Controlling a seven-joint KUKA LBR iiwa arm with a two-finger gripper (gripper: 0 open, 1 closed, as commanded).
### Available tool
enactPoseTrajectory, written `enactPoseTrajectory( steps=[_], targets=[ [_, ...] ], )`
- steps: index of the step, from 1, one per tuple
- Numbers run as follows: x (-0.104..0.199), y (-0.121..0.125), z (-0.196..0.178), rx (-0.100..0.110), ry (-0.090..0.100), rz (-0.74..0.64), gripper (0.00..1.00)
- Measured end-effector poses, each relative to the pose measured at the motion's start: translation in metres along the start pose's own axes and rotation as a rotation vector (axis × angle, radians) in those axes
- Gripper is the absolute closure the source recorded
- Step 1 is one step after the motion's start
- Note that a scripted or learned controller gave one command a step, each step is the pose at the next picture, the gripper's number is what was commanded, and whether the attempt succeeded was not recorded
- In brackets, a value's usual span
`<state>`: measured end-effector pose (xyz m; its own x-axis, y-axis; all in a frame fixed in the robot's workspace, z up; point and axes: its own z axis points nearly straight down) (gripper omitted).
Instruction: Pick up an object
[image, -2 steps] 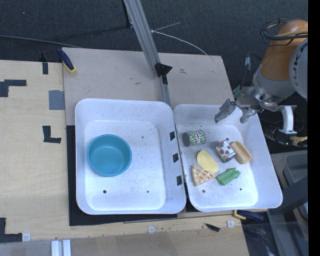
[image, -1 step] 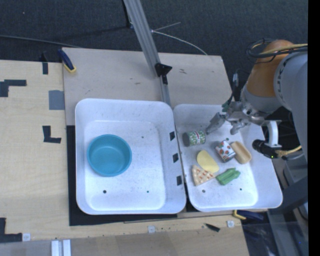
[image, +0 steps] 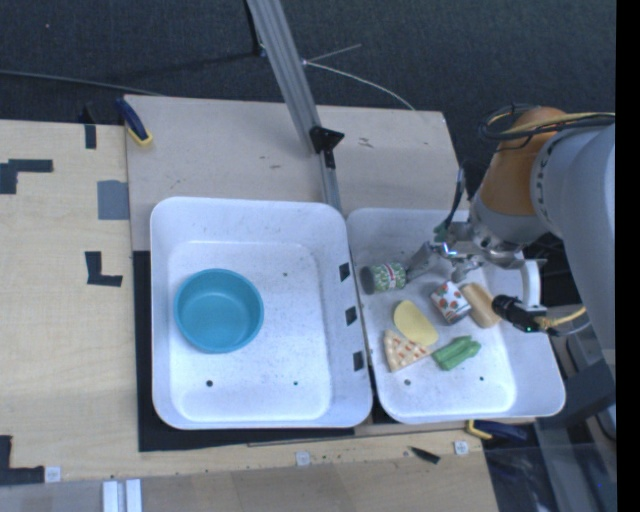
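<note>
Wooden bench (image: 60, 300) under your camera carries two white bins: the left bin (image: 250, 225) holds a blue bowl (image: 220, 310). Your arm (image: 540, 170) reaches over the right bin (image: 480, 400), and the gripper (image: 455, 262) hangs low above its upper part; you cannot tell from this angle how it is set. Just below it lie a red-and-white block (image: 450, 301) and a tan cylinder (image: 479, 305), with a small green-labelled can (image: 385, 276) to the left. Nearer you sit a yellow piece (image: 414, 322), a pizza slice (image: 404, 351) and a green vegetable (image: 456, 353)
</note>
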<state>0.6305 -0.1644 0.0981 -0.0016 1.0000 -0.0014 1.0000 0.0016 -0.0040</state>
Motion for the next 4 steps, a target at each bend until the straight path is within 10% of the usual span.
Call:
enactPoseTrajectory(
  steps=[1, 2, 4],
  targets=[
    [0.001, 0.0, 0.01, -0.001, 0.0, -0.001, 0.0],
    [0.0, 0.001, -0.001, -0.005, -0.003, -0.002, 1.0],
    [-0.003, 0.004, -0.108, -0.005, 0.001, 0.0, 1.0]
  ],
)
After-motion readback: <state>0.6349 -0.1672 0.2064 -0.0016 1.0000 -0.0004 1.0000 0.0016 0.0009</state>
